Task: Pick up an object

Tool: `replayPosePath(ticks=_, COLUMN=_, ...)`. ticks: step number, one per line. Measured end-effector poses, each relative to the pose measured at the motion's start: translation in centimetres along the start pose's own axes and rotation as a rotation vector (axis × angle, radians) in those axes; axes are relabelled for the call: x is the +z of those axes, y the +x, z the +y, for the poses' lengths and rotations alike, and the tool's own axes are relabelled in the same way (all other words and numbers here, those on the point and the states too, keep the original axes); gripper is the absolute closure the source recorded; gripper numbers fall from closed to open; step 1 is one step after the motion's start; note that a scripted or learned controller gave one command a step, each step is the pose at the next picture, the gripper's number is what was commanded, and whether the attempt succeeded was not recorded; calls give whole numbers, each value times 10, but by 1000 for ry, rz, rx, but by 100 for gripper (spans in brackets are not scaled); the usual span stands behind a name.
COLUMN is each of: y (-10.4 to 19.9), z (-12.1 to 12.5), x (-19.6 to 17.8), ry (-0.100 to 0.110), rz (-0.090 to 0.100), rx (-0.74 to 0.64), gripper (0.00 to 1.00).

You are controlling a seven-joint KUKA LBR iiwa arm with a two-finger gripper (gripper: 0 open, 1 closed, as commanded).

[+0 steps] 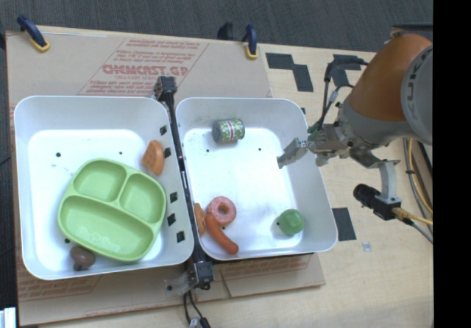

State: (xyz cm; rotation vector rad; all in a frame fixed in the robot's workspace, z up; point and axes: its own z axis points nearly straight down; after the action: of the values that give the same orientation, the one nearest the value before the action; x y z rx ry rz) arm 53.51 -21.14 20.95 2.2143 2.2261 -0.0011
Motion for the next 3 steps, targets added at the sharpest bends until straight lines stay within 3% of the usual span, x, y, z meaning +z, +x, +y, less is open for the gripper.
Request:
replayPosePath(ticks=1, y=1, z=20, x=118, ry=3, rz=1, rx=-3, gripper=0)
replayPosePath(ticks=2, y=0, z=119, x=120, ry=14, rz=5, rx=0, gripper=0)
replayPosePath(ticks=3, y=1, z=122, x=107, ry=6, rz=3, rx=-6, gripper=100)
